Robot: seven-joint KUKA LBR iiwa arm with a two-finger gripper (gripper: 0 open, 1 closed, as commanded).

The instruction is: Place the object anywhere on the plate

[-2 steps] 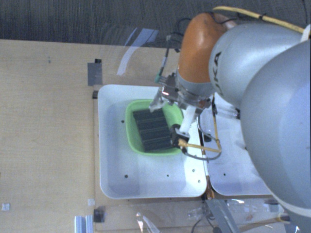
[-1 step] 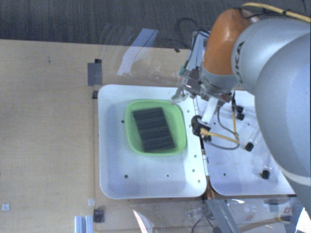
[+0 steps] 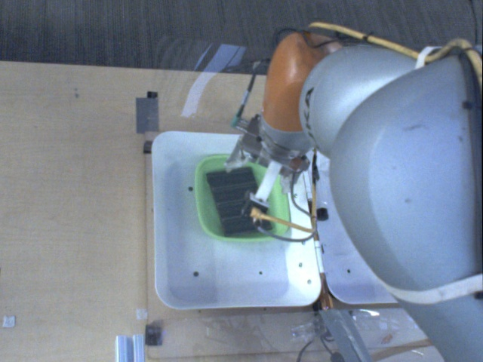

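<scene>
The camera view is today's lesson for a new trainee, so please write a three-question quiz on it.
1. True or false: the dark ridged object lies on the green plate.
2. Which bin holds the plate? A) the left white bin B) the right bin
3. Fill in: the gripper is above the ____.

Key: 1 true; 2 A; 3 plate.

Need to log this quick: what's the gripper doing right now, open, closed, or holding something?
Gripper: over the dark object on the green plate; grip cannot be told.
</scene>
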